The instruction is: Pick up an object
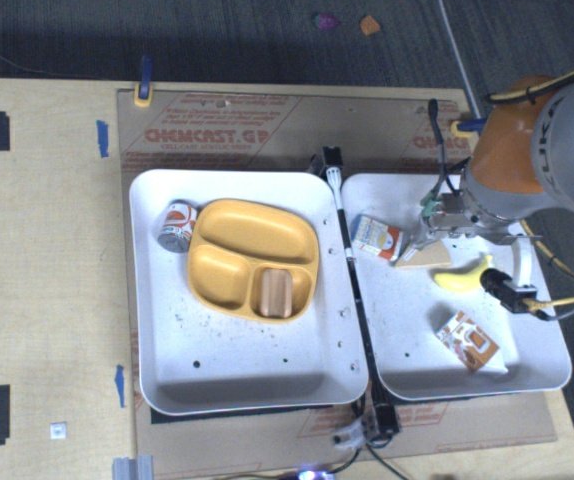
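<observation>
My gripper [429, 230] hangs over the back part of the right bin [537, 368]. Just under it lies a pale beige wedge [433, 257], and a small white, blue and orange carton [375, 236] lies to its left. A yellow banana [461, 277] rests to the right of the wedge. Nearer the front sits a brown and white packet [471, 342]. Nothing is seen lifted off the bin floor.
The left bin [167, 348] holds a yellow divided tray [247, 238] with a brown block [274, 293] in one compartment, and a crushed can [176, 226] at its back left corner. The arm's orange band [507, 143] rises at the right.
</observation>
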Controlling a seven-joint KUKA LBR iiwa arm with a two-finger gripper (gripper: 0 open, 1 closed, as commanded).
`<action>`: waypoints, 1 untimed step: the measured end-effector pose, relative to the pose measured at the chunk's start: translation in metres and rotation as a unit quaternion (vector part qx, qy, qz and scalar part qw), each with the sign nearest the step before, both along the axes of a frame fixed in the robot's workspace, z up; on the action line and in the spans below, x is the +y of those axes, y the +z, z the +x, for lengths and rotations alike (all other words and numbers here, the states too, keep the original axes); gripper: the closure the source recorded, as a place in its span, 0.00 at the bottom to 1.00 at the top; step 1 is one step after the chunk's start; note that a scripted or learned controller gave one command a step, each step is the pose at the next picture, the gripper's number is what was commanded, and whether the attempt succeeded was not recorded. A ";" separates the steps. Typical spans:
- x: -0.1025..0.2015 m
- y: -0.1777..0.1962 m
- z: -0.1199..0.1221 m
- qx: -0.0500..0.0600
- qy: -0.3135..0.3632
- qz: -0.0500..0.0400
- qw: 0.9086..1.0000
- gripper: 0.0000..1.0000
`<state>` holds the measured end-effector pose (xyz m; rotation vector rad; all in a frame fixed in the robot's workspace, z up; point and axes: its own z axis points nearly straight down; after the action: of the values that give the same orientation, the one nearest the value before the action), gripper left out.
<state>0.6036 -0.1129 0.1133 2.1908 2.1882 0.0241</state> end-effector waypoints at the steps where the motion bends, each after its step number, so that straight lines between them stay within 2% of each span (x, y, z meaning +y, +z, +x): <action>1: 0.000 0.000 0.000 0.000 0.000 0.000 1.000 0.00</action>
<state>0.6034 -0.1128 0.1130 2.1913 2.1888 0.0238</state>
